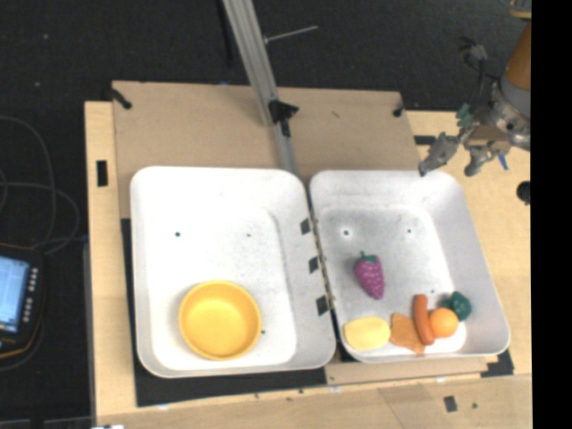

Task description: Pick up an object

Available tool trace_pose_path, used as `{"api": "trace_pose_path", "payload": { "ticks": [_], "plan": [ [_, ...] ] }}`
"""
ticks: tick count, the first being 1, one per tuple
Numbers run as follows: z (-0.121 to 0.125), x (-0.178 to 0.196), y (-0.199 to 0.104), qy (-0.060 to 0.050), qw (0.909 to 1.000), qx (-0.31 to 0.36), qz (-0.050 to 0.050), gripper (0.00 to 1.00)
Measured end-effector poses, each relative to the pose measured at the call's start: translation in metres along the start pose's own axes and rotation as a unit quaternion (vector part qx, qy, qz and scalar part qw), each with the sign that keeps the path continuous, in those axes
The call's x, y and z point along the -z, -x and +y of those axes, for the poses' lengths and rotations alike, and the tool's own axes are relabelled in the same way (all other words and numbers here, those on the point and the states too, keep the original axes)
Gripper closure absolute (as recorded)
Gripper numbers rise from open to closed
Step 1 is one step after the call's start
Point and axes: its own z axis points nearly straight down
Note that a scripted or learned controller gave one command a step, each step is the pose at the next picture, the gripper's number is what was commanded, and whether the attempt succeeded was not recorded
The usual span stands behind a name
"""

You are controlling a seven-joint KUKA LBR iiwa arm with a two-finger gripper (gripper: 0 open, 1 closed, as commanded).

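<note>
Bench point(179, 132) first: a tan board carrying two shallow white bins side by side. From where I stand the left bin point(214, 213) holds a yellow bowl point(220, 319) near its front edge. The right bin point(402, 204) keeps all its small things crowded along the front wall, with its back half bare.

Next in size comes the arm, reaching in from the right, its orange band just showing at the edge. The gripper point(456, 155) hangs over the back right corner of the right bin, about at the rim. Its two fingers stand apart with open space between them, and nothing sits in that space.

Then the small things. A purple grape bunch point(370, 275) lies alone near the middle of the right bin, its long axis running roughly from back to front. Along the front wall sit a pale yellow piece point(366, 332), an orange carrot point(422, 318) lying back to front, a round orange fruit point(443, 322) touching the carrot, and a dark green piece point(458, 305) just behind the fruit.

What matters for the pick is direction: every candidate lies toward the front of the bin from the pincer, well apart from it. The grape bunch is also off to the left. It looks the easiest target to me, since it stands clear of its neighbours, whereas the carrot and fruit press together.
</note>
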Motion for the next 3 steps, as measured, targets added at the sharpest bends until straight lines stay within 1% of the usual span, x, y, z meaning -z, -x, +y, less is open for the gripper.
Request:
{"api": "trace_pose_path", "payload": {
  "ticks": [1,2,3],
  "plan": [
    [0.0,0.0,0.0,0.0,1.0,0.0,0.0,0.0],
    [-0.006,-0.061,-0.003,-0.003,1.0,-0.001,0.001,0.0],
    [-0.01,-0.123,0.003,-0.003,1.0,-0.002,0.001,0.0]
  ]
}}
